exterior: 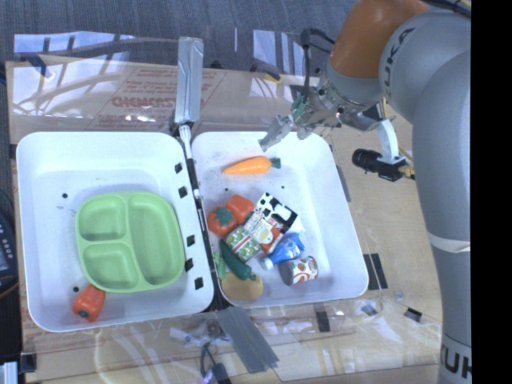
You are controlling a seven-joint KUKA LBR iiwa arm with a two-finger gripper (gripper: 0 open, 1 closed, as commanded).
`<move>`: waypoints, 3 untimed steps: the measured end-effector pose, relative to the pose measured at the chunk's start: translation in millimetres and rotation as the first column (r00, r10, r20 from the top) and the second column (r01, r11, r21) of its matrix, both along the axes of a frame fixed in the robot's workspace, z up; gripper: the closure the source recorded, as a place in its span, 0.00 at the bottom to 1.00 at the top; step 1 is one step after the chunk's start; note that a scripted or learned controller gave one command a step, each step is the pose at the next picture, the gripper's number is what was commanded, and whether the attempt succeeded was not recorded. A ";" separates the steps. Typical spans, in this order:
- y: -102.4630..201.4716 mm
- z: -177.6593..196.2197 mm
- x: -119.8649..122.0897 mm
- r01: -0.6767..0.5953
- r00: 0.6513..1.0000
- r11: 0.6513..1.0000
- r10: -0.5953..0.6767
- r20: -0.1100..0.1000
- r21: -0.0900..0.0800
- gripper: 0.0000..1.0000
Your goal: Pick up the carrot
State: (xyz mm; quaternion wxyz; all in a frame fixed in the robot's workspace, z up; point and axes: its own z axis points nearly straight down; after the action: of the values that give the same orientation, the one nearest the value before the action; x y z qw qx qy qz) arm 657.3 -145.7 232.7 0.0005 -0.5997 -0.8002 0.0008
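Two shallow white bins sit side by side on the bench, and the carrot [247, 166] lies alone on the floor of the right bin [336, 206], near its far wall, clear of the toy-food pile [260, 242] nearer the front. Just above it, over the far rim, hangs the gripper [282, 133], nothing between its fingers; how wide they stand I cannot tell. 1 green divided plate [128, 240] and a small red pepper [89, 302] lie in the left bin [40, 174].
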 end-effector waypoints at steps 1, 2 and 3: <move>37.1 -35.0 -0.9 -0.127 0.992 0.992 0.127 -0.004 0.002 0.00; 10.8 -119.9 5.2 -0.202 0.979 0.979 0.202 0.019 -0.006 0.00; 9.6 -109.3 6.4 -0.205 0.978 0.979 0.206 0.020 -0.011 1.00</move>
State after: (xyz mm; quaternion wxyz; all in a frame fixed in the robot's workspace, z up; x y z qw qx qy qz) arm 663.8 -136.1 123.4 -0.0109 -0.5138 -0.8578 -0.0019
